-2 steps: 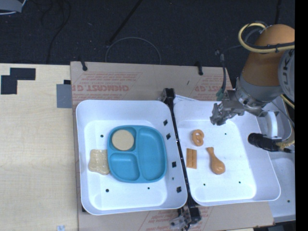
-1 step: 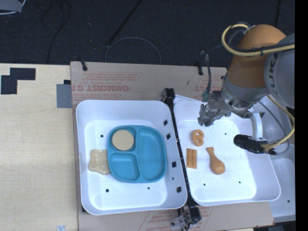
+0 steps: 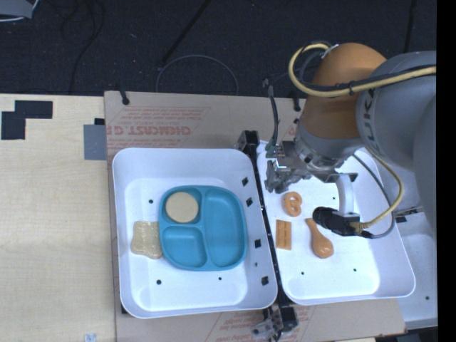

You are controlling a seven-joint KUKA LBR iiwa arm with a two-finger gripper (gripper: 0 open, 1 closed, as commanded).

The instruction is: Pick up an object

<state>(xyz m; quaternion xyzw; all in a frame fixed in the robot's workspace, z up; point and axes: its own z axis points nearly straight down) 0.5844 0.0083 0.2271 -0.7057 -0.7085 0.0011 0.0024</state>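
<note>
The gripper [image 3: 281, 180] is hanging over the right bin [image 3: 388, 276], just above a pretzel [image 3: 291, 204]; whether it is open cannot be told. A wafer [image 3: 283, 234] and drumstick [image 3: 320, 239] are lying nearby. The left bin [image 3: 135, 169] is holding a blue tray [image 3: 214, 234] with a cookie [image 3: 181, 206]; a cracker [image 3: 146, 239] is touching the tray.

The grey arm reaches in from the right, its gripper [image 3: 279, 179] pointing down.

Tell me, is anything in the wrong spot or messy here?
One thing: a pale bread slice lies on the left bin floor, touching the outside edge of the blue tray rather than sitting in a compartment like the round cookie. Nothing looks spilled or broken.
</note>
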